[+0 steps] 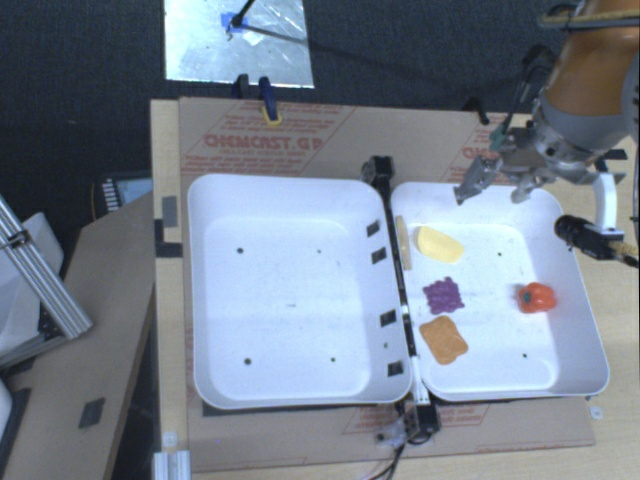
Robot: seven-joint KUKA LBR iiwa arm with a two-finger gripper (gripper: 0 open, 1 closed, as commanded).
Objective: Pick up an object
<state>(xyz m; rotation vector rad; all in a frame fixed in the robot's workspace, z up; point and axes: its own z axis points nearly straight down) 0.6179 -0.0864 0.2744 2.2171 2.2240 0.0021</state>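
Cardboard-topped bench (300, 133) on dark floor, foil sheet (238, 26) at the back, two white bins side by side. Arm reaches in from the right, gripper (497, 182) hanging over the right bin (575, 348) back rim, fingers spread, nothing between them. Below it lie a yellow piece (439, 244) (nearest), purple piece (443, 294), orange-brown piece (444, 339); a red-orange tomato-like object (537, 297) lies below-right. Left bin (215, 268) sits off to its left.

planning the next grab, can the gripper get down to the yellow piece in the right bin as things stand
Probably yes. The gripper hangs open above the right bin's far edge, and the yellow piece lies alone just below it, apart from the purple piece, with nothing on top.
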